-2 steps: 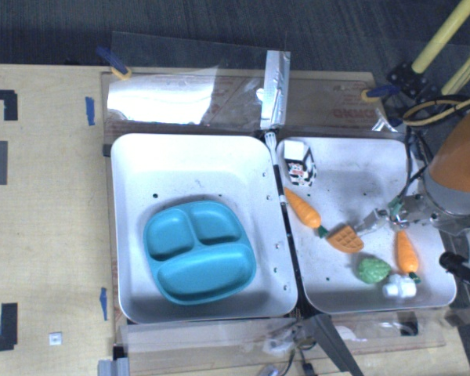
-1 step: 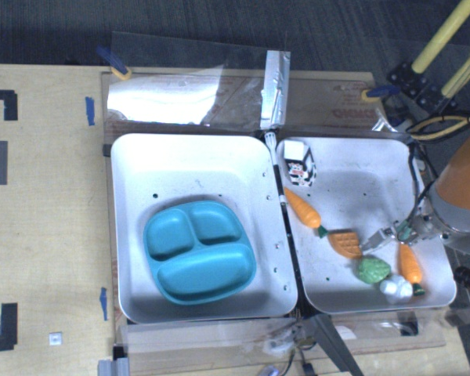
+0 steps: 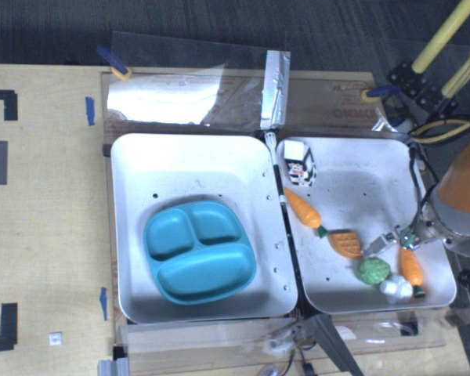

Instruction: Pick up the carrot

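Two white bins sit side by side; the left bin (image 3: 133, 171) holds a sky-blue divided plate (image 3: 200, 249). In the right bin (image 3: 360, 163), an orange carrot (image 3: 303, 208) with a green tip lies near the left wall. A white carton (image 3: 298, 163) with black markings occupies the far-left corner. Near the front edge lie a tan-orange ridged piece (image 3: 345, 244), a green leafy item (image 3: 373, 271), a second orange carrot (image 3: 411, 266) and a white lump (image 3: 395, 288).

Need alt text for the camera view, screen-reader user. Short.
The end effector hangs low over the right white bin, between a waffle-like toy and a carrot, with another carrot along the bin's left wall. The left white bin holds a blue divided plate.
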`<action>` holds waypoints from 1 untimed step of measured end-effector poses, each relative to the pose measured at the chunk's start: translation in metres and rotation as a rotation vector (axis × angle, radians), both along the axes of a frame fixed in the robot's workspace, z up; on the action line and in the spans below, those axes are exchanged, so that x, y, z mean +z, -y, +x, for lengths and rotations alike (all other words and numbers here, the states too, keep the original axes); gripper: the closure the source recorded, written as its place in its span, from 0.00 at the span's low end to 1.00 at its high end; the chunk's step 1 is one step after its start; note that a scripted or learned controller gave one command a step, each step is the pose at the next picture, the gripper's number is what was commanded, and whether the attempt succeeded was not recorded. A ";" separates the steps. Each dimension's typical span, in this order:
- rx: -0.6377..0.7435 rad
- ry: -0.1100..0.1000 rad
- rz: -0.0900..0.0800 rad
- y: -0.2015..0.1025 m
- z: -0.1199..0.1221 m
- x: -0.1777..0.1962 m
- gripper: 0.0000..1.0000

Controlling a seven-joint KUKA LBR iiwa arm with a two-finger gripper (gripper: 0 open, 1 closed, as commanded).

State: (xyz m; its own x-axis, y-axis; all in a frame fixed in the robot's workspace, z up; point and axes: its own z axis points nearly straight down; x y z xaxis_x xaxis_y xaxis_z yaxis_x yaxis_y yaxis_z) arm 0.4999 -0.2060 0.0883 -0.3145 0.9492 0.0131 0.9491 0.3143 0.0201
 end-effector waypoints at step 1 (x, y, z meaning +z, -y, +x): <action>-0.168 -0.003 0.009 -0.002 -0.006 0.000 0.00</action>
